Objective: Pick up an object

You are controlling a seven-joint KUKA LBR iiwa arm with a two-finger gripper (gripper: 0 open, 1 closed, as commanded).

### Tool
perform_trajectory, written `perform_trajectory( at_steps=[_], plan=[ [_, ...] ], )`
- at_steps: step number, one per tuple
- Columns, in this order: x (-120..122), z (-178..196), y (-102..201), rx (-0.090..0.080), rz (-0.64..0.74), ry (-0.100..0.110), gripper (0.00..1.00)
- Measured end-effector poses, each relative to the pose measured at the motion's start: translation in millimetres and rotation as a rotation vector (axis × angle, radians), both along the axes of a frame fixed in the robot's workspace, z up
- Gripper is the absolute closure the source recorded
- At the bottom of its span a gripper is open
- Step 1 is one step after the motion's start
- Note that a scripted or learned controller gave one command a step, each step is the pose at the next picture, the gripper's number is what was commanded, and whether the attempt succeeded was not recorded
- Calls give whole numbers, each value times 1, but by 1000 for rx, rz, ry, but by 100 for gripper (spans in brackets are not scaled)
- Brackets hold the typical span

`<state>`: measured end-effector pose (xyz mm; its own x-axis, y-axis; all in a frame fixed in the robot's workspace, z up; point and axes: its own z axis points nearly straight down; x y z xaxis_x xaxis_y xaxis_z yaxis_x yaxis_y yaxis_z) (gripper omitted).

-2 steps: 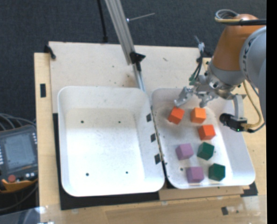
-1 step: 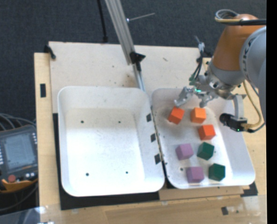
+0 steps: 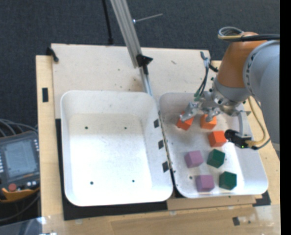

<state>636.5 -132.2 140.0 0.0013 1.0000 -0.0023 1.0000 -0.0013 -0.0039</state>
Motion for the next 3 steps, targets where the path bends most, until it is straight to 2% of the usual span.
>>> perform_trajectory(
  at_steps=[1, 2, 3],
  plan=[
    [3, -8, 1, 2, 2, -10, 0],
    [2, 0, 0, 3, -1, -8, 100],
    [2, 65, -5, 0, -1, -12, 100]
  ],
)
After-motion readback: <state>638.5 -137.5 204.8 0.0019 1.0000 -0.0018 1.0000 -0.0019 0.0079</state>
